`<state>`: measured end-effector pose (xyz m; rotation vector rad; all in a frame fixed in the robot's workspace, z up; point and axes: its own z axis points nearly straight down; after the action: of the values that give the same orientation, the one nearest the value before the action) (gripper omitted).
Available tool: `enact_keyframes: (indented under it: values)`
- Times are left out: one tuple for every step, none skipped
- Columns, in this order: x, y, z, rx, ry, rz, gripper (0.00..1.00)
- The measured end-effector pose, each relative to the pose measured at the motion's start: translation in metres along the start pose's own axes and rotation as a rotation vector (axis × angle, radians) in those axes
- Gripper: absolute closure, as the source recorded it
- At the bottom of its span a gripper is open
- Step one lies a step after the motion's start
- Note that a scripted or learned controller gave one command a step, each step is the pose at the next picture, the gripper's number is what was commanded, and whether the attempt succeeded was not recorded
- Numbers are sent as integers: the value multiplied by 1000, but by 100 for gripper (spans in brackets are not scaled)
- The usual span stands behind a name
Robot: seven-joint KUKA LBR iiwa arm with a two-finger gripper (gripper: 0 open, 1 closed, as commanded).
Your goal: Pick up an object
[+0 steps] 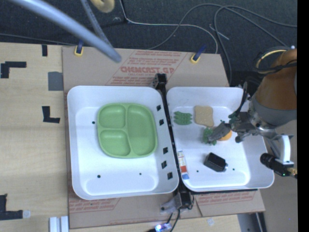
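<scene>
The right bin [227,181] holds several small items. A light green ridged piece [182,118] lies near its left wall, with a tan slab [203,115] beside it. A black block [215,162] rests toward the front. In the middle, a dark green lumpy piece [208,137] sits against an orange piece [226,137]. My gripper [221,129] reaches in from the right and hangs low just over these two, partly covering them. I see nothing clearly held.
The left bin [79,178] carries a green divided plate [128,130]. The arm's orange band and grey wrist [276,93] stand over the right bin's right rim. Cables run across the dark floor behind the bench.
</scene>
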<state>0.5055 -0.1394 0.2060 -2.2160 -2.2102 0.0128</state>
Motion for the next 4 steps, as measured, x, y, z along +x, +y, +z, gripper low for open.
enact_keyframes:
  values:
    - [0,3,-6,-12,-2,-4,0]
    - [-1,4,58,-6,-1,-3,0]
    - [10,5,113,-7,-1,-4,0]
    - [10,6,121,-14,-3,-3,0]
